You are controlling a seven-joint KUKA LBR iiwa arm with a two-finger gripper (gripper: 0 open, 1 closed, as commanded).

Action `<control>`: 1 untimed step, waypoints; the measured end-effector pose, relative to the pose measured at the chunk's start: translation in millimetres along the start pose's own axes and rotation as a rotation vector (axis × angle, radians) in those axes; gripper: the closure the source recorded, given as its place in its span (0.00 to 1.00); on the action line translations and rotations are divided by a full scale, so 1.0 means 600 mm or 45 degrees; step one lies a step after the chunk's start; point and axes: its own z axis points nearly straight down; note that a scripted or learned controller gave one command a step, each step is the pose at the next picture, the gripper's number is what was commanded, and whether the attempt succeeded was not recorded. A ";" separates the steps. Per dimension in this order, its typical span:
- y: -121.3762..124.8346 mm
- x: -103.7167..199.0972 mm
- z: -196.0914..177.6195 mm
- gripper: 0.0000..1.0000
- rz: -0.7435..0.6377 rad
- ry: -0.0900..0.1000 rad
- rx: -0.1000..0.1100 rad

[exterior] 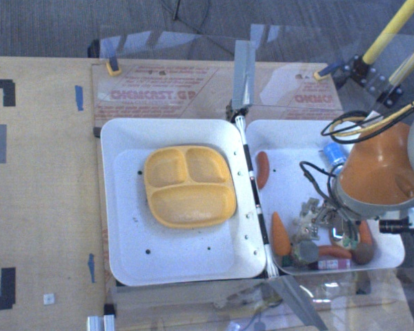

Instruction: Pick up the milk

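A small blue and white carton, probably the milk (333,153), lies at the back of the right bin (290,150), partly covered by the arm's orange band (379,174). My gripper (316,219) hangs low over the front half of that bin, in front of and a little left of the carton, above a cluster of toy foods. The carton is apart from the gripper.
A yellow divided plate (190,186) sits in the left bin (124,205). In the right bin lie a red sausage (262,169), a carrot (281,234), a grey item (304,254), a red piece (334,252) and a brown piece (364,253). Cables (317,174) loop beside the wrist.
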 end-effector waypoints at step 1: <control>0.119 0.039 -0.232 1.00 0.114 0.015 0.001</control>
